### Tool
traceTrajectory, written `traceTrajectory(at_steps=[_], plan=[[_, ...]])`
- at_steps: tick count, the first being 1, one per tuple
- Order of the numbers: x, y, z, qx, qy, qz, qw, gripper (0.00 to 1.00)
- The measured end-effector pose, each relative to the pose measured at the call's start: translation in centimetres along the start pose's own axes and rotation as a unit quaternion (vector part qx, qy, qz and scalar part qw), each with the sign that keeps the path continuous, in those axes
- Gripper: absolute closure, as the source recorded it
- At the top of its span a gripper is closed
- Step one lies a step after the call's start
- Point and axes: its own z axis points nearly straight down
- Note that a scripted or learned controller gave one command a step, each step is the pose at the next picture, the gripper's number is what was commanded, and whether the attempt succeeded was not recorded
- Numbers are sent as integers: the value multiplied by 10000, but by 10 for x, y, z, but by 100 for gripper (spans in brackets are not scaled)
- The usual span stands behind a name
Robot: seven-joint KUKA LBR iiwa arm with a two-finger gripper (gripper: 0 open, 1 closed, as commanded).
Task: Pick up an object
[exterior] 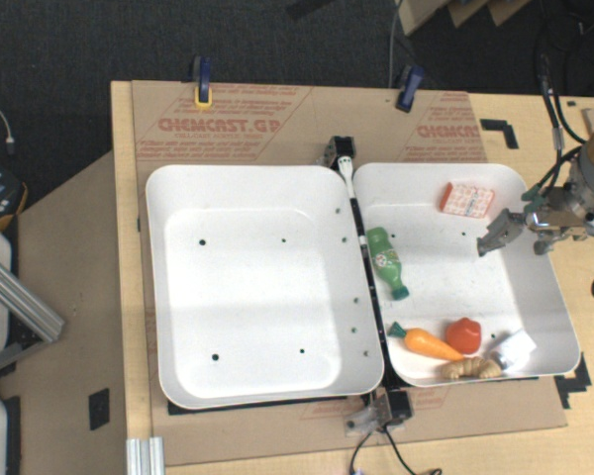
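The right bin (535,295) holds a bottle (384,259) left of a packet (466,200).

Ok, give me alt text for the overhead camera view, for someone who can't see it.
A robot gripper with open fingers hovers over the right white bin, holding nothing. That bin contains a green bottle, a carrot, a red tomato-like item, a pink patterned packet and a few small pieces at its near edge. The left white bin sits alongside it.

- Two white bins: left bin (178,206), right bin (416,181).
- One green bottle (384,261), nine o'clock in the right bin.
- One pink packet (466,200), one o'clock.
- One carrot (426,342), one red tomato (463,334).
- One knobbly tan piece (470,369), perhaps ginger, six o'clock.
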Motion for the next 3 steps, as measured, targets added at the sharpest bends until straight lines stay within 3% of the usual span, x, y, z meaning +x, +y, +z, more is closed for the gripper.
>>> traceTrajectory(at_steps=[1, 2, 3], plan=[[-48, -40, 173, 22, 10, 41, 10000, 0], [-46, -37, 157, -18, -10, 11, 10000, 100], [-46, -37, 148, -29, -19, 14, 10000, 100]])
